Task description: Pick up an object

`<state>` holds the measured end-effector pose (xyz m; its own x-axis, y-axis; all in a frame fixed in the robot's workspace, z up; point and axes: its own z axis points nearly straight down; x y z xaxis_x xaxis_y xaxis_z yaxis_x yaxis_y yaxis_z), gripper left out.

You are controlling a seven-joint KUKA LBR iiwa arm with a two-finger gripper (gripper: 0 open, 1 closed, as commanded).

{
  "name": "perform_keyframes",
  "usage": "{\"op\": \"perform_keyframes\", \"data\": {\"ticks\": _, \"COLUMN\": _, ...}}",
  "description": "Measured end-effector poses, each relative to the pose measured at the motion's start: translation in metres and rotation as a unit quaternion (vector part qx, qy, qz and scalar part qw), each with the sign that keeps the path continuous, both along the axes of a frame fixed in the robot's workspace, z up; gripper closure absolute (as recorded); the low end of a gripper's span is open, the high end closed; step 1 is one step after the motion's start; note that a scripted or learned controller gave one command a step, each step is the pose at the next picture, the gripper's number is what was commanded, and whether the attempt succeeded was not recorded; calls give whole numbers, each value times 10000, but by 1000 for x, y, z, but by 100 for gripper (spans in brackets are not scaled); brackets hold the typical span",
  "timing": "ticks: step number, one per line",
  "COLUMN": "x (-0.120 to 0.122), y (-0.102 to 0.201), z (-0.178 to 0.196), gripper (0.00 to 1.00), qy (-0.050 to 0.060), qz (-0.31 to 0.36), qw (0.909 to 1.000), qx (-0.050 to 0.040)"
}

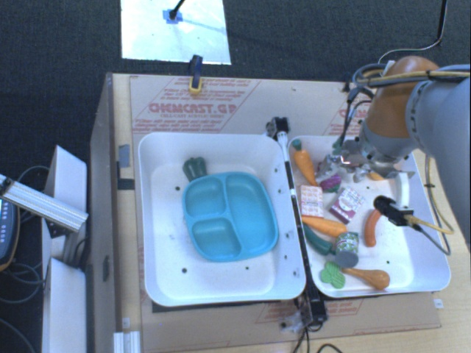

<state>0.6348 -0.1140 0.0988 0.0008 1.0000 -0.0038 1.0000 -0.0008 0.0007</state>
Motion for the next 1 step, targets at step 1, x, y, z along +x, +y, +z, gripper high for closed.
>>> {"op": "perform_keyframes", "data": {"ticks": 1, "x": 1, "y": 2, "z": 10, "gripper": 100, "qy": -18, "qz": 14, "qw": 10000, "qx": 13}}
